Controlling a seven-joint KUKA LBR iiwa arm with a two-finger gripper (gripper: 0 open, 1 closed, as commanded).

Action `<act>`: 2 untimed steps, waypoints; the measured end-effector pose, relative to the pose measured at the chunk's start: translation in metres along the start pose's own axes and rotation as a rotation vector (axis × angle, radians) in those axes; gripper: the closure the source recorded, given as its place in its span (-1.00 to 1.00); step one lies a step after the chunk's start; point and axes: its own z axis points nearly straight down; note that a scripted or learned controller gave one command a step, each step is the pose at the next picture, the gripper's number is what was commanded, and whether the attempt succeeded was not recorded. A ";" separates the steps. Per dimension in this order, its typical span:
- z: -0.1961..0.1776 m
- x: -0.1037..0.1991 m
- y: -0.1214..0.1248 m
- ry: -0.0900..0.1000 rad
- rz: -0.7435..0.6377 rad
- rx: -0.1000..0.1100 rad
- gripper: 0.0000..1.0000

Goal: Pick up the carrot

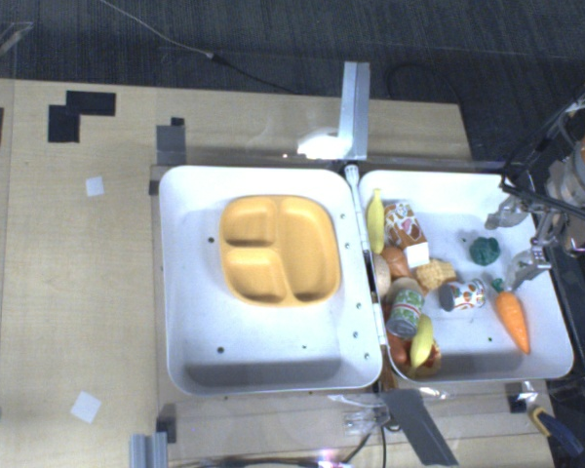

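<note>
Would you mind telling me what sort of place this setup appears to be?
Probably a robotics lab bench: two white bins on a wooden table, toy food such as a carrot, and a gripper reaching in.

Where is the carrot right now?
The carrot lies in the right bin, near its front right corner, just right of a small can and just below the gripper.

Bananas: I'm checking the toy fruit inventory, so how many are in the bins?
2. One banana lies along the right bin's left wall near the back; the other banana sits toward the front of the same pile, beside the can. Others could be buried in that pile.
</note>
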 end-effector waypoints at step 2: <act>0.164 0.048 -0.040 -0.007 0.195 0.002 -1.00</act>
